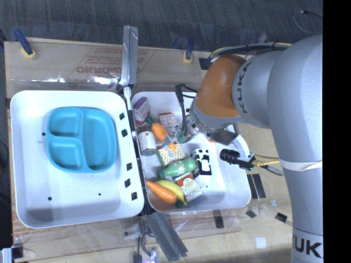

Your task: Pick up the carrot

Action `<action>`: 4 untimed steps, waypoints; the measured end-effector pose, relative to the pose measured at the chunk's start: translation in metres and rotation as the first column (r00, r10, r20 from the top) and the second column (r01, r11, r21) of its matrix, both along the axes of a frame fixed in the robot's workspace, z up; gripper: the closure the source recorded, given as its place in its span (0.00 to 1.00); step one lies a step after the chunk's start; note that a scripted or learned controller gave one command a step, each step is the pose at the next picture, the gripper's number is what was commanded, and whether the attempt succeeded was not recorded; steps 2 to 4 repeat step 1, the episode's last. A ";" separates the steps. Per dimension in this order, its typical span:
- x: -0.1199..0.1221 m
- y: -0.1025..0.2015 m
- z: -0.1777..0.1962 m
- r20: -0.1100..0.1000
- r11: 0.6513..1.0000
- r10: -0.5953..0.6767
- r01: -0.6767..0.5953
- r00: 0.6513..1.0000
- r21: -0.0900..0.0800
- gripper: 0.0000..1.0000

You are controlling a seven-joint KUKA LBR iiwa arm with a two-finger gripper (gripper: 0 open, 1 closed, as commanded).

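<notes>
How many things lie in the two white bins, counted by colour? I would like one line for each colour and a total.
Approximate, since the right bin is cluttered and the arm covers part of it:
Blue: 1, the divided tray in the left bin
Orange: 2, carrots
Yellow: 1, banana
Green: 1, bottle
Silver: 1, can
Mixed colours: 4, small packages
Total: 10

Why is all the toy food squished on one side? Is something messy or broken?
Nothing looks broken. The right white bin holds a jumbled heap: an orange carrot against a yellow banana, cans and packets tipped over. The left white bin holds a blue divided plate, lying flat.
</notes>
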State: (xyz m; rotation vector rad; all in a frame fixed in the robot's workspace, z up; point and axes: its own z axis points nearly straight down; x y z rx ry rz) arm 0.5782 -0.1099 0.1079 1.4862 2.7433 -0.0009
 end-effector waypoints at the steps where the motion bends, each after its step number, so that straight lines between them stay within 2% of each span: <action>1: 0.000 0.075 0.080 -0.025 0.962 -0.272 0.272 0.962 0.009 1.00; 4: 0.000 0.075 0.080 -0.025 0.962 -0.272 0.272 0.962 0.009 1.00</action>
